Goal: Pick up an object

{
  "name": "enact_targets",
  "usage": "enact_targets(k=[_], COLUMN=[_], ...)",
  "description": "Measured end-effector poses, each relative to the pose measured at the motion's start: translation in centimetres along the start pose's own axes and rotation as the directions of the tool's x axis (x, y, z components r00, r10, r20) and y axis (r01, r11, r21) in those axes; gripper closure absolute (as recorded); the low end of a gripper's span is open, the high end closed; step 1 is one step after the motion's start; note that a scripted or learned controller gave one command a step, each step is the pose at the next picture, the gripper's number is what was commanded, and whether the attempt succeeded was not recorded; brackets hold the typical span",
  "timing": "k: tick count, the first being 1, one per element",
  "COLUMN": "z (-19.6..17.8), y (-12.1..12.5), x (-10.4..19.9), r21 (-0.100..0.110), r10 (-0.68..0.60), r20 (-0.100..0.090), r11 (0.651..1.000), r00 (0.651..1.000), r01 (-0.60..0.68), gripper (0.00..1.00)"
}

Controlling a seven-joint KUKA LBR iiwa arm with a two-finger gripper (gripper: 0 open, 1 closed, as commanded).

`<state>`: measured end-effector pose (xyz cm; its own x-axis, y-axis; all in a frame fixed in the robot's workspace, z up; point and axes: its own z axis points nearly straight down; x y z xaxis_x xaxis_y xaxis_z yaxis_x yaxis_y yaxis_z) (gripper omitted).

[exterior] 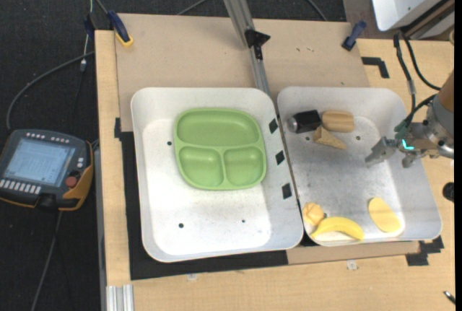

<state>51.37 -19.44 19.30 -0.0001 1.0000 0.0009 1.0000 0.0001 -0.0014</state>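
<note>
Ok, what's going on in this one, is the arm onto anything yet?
Not yet. The gripper hangs over the right side of the right bin with its fingers spread and nothing between them. The banana and a yellow slice lie along the bin's near edge, and a black-ended wooden piece sits near its far edge. The green divided plate rests in the left bin.

Two white bins sit side by side on the desk (188, 50). The left bin (155, 230) holds a green divided plate (219, 148). The right bin (419, 212) holds a black cylinder (304, 120), a tan block (337, 121), a banana (337, 228) and a yellow slice (384, 215). The gripper (390, 152) hangs over its right side, fingers spread.
</note>
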Motion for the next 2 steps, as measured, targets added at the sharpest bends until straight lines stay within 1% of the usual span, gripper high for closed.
enact_targets(k=[1, 2], z=[0.0, 5.9], y=[0.0, -0.3], x=[0.0, 0.8], r21=[-0.001, 0.006], r10=[0.000, 0.000], r20=[0.000, -0.003], r11=[1.000, 1.000], r00=[1.000, 1.000], r01=[0.000, 0.000], gripper=[0.00, 0.00])
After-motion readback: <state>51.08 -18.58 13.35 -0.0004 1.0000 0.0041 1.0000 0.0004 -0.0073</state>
